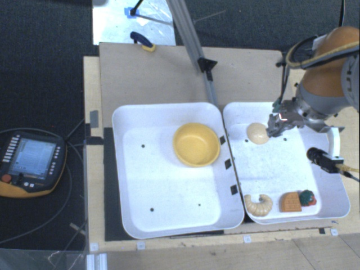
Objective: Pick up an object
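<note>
A: Where is the egg (257, 133) seen?

B: In the right bin (281, 167), near its far left corner, resting on the bin floor. Outline is rounded, only slightly oval; long axis runs roughly along the bin's far edge. No pointed end can be made out.

A: Gripper (275, 126) relative to it?

B: Placed just beside the egg, on the side toward the bin's right edge, down low near the floor. Touching or a thin gap, cannot be told. Finger state cannot be told either; the tips are blurred against the wrist. The egg is not seen between them.

A: Room around it?

B: The far wall and the divide between the two bins are both near the egg. Open floor is left toward the middle and near edge of the right bin. Along the near edge, a pale curled shell (259, 205) is set at the near left corner, with an orange block (290, 202) and a small green and red piece (306, 197) just beside it toward the right. These are well apart from the egg.

A: Left bin (140, 167)?

B: A yellow bowl (196, 144) is sat upright near its far right corner. Wide bare floor is left toward the near and left edges.
</note>
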`<state>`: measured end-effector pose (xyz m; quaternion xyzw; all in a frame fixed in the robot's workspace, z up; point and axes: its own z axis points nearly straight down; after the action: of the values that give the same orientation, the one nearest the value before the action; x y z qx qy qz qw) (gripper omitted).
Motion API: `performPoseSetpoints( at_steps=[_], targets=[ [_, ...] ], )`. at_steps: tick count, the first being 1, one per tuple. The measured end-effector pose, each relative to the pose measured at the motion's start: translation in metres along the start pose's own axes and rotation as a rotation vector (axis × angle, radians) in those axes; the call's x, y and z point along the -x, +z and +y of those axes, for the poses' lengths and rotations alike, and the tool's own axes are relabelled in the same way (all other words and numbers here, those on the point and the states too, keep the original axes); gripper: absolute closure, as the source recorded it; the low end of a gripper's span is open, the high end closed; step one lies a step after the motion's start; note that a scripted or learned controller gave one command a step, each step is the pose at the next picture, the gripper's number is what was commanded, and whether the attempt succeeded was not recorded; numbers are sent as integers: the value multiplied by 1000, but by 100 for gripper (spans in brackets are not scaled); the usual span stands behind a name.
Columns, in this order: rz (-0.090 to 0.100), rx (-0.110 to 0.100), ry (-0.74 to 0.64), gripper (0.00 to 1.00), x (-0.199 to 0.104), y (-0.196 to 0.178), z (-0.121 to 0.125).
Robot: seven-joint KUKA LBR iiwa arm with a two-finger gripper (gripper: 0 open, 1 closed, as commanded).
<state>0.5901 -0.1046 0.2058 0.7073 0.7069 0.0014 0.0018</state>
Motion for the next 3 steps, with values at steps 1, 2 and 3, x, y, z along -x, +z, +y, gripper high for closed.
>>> performPoseSetpoints(
  at_steps=[1, 2, 3],
  targets=[
    [0, -1, -1, 100, 0, -41, 1],
    [1, -4, -4, 100, -50, -31, -21],
    [2, -3, -5, 100, -105, -36, -28]
  ],
)
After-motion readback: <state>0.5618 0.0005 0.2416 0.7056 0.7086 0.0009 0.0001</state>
